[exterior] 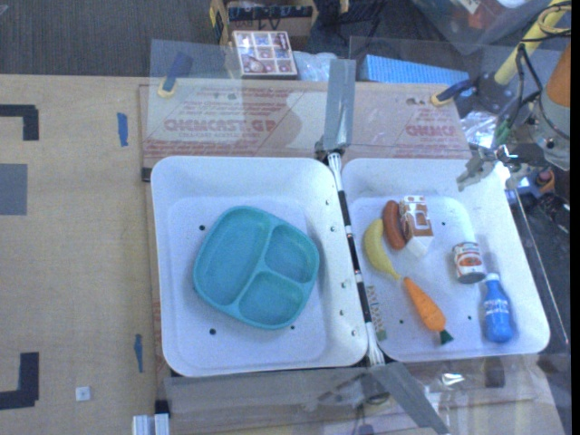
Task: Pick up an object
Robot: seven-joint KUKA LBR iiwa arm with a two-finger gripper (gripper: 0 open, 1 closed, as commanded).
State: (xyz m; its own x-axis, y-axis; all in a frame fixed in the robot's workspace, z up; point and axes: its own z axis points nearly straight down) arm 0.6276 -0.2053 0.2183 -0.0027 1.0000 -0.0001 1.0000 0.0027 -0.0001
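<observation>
With the gripper (489,163) hovering over the right bin's (517,234) far right corner, its 2 fingers spread and holding nothing, the best course is probably to descend squarely over the upright can (468,262), standing clear of the blue bottle (496,309) and carrot (425,307).

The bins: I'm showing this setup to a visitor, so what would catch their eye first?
Probably the teal divided plate, alone in the left bin. Next, the bright clutter in the right bin: a banana beside an orange carrot, and a blue bottle near the right wall.
</observation>
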